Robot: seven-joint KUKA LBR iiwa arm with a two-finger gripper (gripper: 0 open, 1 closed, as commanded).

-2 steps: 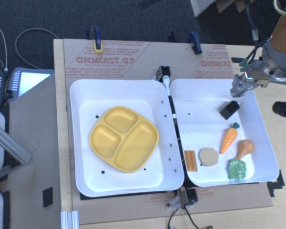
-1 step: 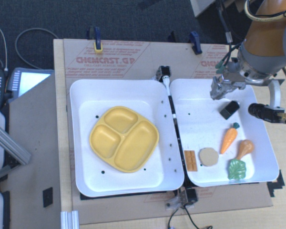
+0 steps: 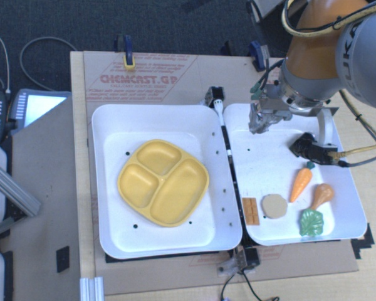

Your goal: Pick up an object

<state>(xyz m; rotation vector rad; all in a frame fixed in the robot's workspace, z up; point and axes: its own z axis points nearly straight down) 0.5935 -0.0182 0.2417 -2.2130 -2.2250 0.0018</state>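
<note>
While the gripper (image 3: 261, 125) hovers over the right bin's (image 3: 263, 162) far end, grip state unclear to me, the carrot (image 3: 301, 184) lies near the front among other toy foods, well apart.

Grey arm with orange band enters from the upper right, wrist bent downward; gripper (image 3: 261, 125) points down, nothing visible between its fingers.

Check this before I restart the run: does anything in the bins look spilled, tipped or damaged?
Nothing stands out. The yellow divided plate lies flat in the left bin. In the right bin, the carrot, drumstick-shaped piece, green leafy piece, round tan piece and brown cracker sit apart. The hand hovers above.
</note>
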